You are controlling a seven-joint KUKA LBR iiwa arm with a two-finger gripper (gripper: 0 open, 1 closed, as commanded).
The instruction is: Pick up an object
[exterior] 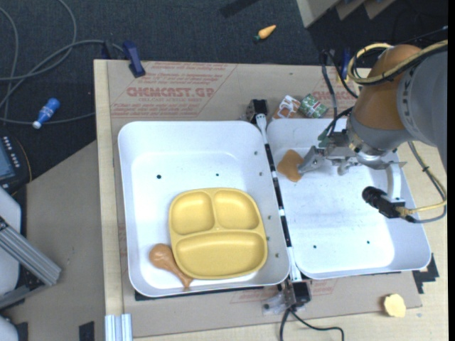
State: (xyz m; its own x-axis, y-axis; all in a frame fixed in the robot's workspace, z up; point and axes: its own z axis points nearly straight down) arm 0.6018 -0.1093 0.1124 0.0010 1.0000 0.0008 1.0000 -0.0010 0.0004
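Observation:
A small tan-brown object (289, 166) lies in the right bin (341, 254), close to its left wall near the far end. My gripper (311, 160) is low in that bin, just right of the brown object and right up against it; whether they touch is unclear. The grey arm with its orange band (380, 101) comes in from the right above it. In the left bin (142, 155) sits a yellow divided plate (215, 231), with a tan drumstick-shaped toy (168, 258) beside its near-left corner.
A black cable fitting (380, 200) hangs off the wrist over the right bin. Small packets (302, 106) lie on the board behind the right bin. A yellow lump (393, 305) rests at the bench's near-right corner, and a blue clamp (133, 58) at the far left.

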